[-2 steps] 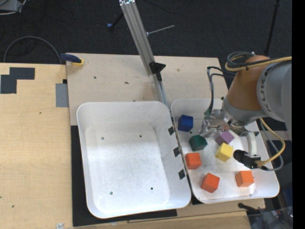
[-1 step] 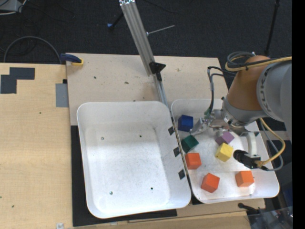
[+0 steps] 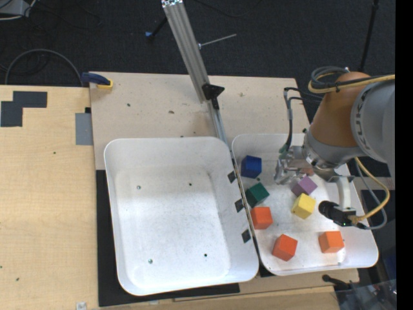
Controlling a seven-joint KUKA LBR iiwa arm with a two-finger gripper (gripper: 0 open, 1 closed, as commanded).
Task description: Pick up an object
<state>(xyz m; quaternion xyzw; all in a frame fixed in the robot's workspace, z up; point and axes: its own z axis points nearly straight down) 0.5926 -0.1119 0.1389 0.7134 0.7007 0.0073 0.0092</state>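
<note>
The purple block (image 3: pixel 304 186) lies in the right bin (image 3: pixel 361 254), in its upper middle part, turned so its corners point roughly up, down, left and right in the camera view. It looks about as wide as it is long, so no clear long axis can be told. The gripper (image 3: pixel 292 170) sits just above and to the left of it, at its upper edge; whether the fingers are apart or together cannot be told, and the block is not seen between them.

Just below the purple block, nearly touching it, is a yellow block (image 3: pixel 303 206), also turned on a slant. To the left, a blue block (image 3: pixel 251 166) sits near the bin's left wall, with a green block (image 3: pixel 257 192) below it and an orange block (image 3: pixel 261 217) below that; these 3 form a column along the left wall. 2 more orange blocks lie near the bin's front edge, one at (image 3: pixel 284 247) and one at (image 3: pixel 331 241).

Open floor shows between the left column and the purple block, and to the right of the yellow block toward the right wall.

The left bin (image 3: pixel 122 173) lies alongside, its rim meeting the right bin's. The grey arm (image 3: pixel 377 118) with its orange band (image 3: pixel 332 118) reaches in from the right.
</note>
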